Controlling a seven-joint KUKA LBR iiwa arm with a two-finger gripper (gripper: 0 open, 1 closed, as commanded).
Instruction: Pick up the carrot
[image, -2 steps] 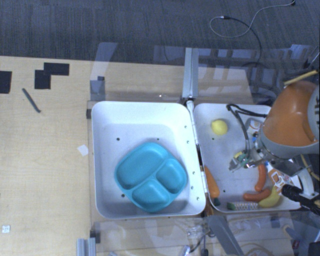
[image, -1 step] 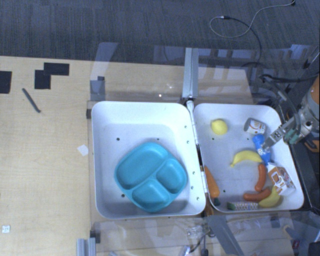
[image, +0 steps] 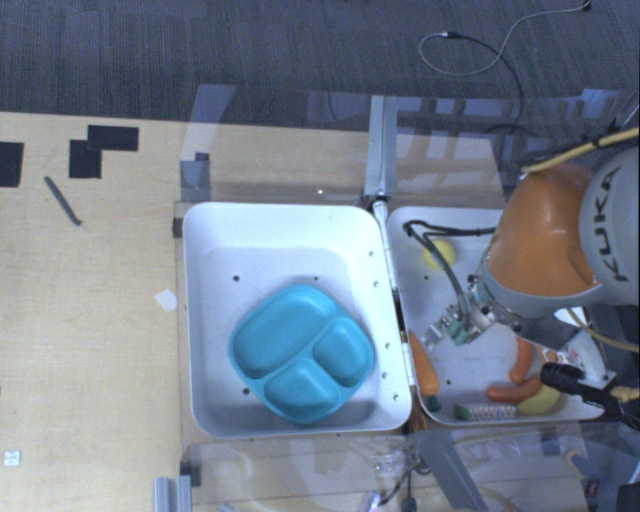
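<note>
The carrot (image: 425, 368) is a short orange stick lying along the left wall of the right bin (image: 470, 412), near its front corner. My gripper (image: 450, 328) hangs over the middle of that bin, just above and to the right of the carrot's upper end and apart from it. Nothing shows in its grasp. The grey arm with its orange band (image: 545, 240) covers the bin's right half.
The left bin (image: 215, 240) holds a blue divided plate (image: 303, 352). In the right bin lie a yellow item (image: 440, 252) at the back, two red-orange sausage-like pieces (image: 521, 360) (image: 512, 392) and a yellow piece (image: 541, 403) at the front right. Black cables run across the bin.
</note>
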